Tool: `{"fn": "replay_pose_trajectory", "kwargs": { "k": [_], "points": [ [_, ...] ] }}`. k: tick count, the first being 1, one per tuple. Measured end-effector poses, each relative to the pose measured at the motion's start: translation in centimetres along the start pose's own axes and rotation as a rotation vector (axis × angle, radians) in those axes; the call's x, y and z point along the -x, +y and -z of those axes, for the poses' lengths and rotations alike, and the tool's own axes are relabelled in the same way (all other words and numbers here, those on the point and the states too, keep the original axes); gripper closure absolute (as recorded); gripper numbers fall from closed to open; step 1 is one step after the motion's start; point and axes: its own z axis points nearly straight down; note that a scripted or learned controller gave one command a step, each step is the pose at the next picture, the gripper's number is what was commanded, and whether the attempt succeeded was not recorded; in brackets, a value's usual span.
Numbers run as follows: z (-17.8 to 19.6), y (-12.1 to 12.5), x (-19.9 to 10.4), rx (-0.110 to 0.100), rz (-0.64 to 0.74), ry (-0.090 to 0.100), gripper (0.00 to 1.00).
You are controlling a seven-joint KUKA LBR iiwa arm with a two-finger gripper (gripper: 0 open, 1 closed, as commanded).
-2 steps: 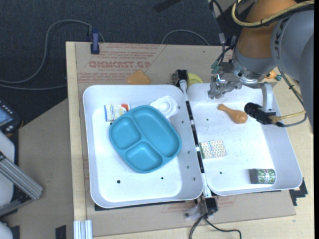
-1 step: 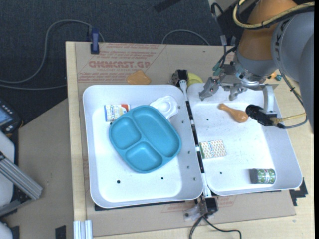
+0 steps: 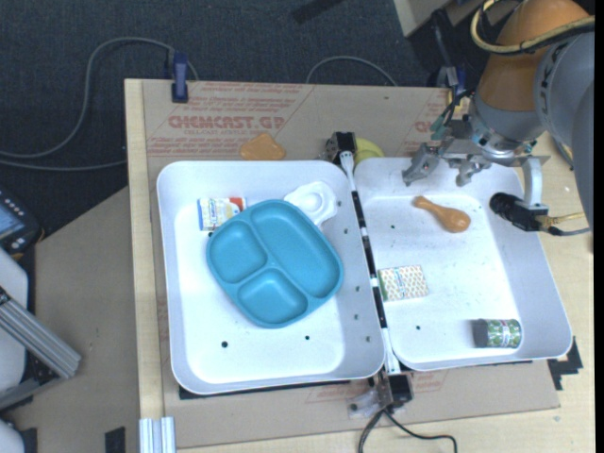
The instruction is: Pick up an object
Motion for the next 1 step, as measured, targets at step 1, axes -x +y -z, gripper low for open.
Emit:
{"fn": "replay_pose_trajectory", "kwargs": {
  "k": [1],
  "points": [
    [-7.76,-1.69,2.42,-0.011,0.001,0.005,0.00]
  ]
}}
